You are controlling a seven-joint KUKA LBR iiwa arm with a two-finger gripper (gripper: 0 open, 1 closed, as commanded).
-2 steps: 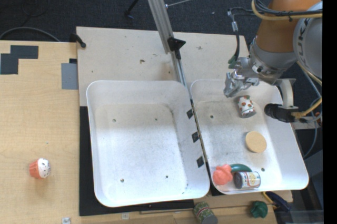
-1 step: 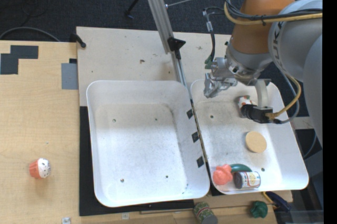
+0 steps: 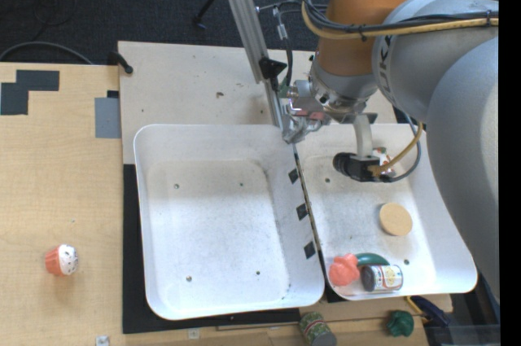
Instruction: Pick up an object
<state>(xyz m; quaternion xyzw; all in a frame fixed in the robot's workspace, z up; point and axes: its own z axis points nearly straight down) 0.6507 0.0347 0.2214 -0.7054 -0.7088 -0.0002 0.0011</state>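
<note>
No readable text, brand, number or sign is showing anywhere. The small jar (image 3: pixel 382 278) lying on its side in the right bin (image 3: pixel 444 255) is wearing a pale label, but its print is too small and blurred to make out. The little orange-and-white figure (image 3: pixel 62 260) sitting on the worktop (image 3: pixel 57 173) is carrying dark marks that are not resolving into letters.

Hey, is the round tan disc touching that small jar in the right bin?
Apart. The camera view shows bare white bin floor between the tan disc and the small jar.
</note>
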